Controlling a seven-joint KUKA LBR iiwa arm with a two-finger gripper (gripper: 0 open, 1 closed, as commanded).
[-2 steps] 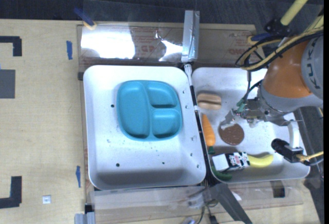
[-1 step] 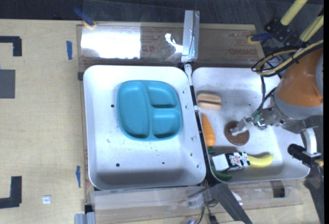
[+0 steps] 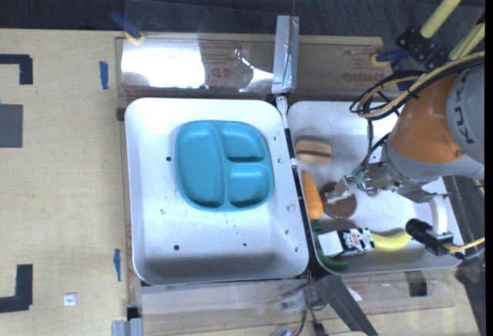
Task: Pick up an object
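Bins of shallow white plastic sit side by side on the bench; the left white bin (image 3: 154,234) holds a blue plastic tray with three compartments (image 3: 225,163), lying flat near its middle; the right white bin (image 3: 339,117) holds the small objects. A tan and brown bun-shaped toy (image 3: 313,149) lies toward the far left part of that bin; an orange carrot-shaped toy (image 3: 312,195) runs along its left wall, just below the bun; a round brown disc-shaped piece (image 3: 341,206) rests just beside the carrot; a small black and white box with a red mark (image 3: 350,240) lies near the front wall, and a yellow banana-shaped toy (image 3: 391,240) lies touching or just beside that box on its right. The grey arm with the orange band (image 3: 424,130) reaches in from the right, low over the right bin; its two-finger gripper (image 3: 353,182) sits directly above the brown disc, close to it; whether it is released, clenched or grasping anything I cannot tell, since the metal parts blur together there.
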